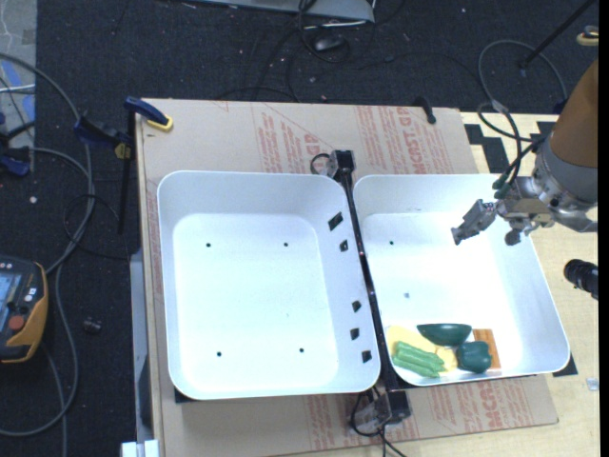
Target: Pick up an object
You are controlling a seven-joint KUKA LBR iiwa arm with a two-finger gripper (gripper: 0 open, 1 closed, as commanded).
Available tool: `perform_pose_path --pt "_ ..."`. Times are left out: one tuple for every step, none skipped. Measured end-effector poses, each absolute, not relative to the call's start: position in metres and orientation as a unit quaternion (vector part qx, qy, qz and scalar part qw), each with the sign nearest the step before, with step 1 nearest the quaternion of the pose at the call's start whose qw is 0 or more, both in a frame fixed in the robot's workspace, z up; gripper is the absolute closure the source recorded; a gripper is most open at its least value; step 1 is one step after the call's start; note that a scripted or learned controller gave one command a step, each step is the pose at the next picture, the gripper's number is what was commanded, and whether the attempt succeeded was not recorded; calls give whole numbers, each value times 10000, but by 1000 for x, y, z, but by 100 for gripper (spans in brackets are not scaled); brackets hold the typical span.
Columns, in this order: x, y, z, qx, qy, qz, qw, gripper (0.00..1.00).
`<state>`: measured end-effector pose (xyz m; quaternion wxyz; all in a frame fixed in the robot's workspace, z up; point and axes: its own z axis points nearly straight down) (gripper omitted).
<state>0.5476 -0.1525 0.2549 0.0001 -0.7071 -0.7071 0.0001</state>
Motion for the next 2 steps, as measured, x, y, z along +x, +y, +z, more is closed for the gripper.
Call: perform_pose_path --pt "548 -152 265 -7069 -7073 0 0 100" --pt "561 -101 410 -7056 -7086 -41 -44 100"
